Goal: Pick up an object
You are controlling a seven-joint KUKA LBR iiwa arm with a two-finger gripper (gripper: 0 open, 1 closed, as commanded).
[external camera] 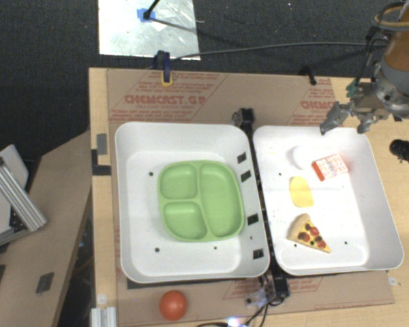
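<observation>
Approach step, nothing grasped yet. Gripper (346, 119) sits at upper right of frame, over the right bin's (378, 203) far edge, fingers spread open and empty. Candidates lie in that bin: red-and-white packet (328, 167) nearest, yellow piece (300, 191) below it, pizza slice (309, 234) lower still. Next move, as I judge it: shift down-left over the packet, then descend. Left bin (133, 182) holds a green divided tray (200, 200); orange ball (173, 304) on the desk (191, 94) at bottom. Bin wall is the only nearby obstruction.

Pale wooden worktop (68, 182) with brown printed cardboard sheet (191, 97) laid over it; dark carpeted floor (41, 46) toward 12 and 9 o'clock; shiny foil sheet (146, 19) at 12 o'clock; aluminium rail (10, 189) at 9 o'clock
</observation>
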